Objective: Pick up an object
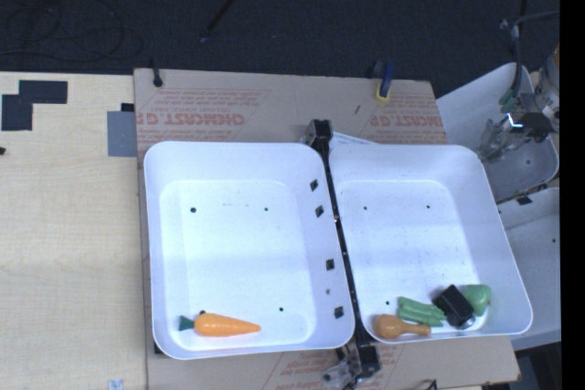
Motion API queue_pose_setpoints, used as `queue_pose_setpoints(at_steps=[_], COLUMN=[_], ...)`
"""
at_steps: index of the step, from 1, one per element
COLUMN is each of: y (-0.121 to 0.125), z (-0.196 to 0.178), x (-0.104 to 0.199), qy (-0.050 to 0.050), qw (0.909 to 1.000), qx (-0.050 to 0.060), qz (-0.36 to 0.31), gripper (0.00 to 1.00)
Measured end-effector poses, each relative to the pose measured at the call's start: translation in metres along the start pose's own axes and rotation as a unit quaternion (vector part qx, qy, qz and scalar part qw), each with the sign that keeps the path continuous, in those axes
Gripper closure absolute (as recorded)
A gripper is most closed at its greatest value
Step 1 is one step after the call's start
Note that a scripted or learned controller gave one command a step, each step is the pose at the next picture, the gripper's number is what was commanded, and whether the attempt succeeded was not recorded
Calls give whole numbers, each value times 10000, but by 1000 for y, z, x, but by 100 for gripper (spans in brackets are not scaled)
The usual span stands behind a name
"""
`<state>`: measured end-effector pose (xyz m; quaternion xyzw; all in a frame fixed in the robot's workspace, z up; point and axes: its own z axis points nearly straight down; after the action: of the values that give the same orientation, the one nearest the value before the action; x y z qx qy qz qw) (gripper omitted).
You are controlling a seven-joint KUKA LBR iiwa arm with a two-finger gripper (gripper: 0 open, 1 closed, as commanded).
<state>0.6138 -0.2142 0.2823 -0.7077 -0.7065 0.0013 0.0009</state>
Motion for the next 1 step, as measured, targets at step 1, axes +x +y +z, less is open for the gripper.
queue_pose_setpoints(at_steps=[1], y=[32], z=[-20], x=[50], qy=[2], qw=[10000], qx=[-23], qz=[-27], gripper=[100])
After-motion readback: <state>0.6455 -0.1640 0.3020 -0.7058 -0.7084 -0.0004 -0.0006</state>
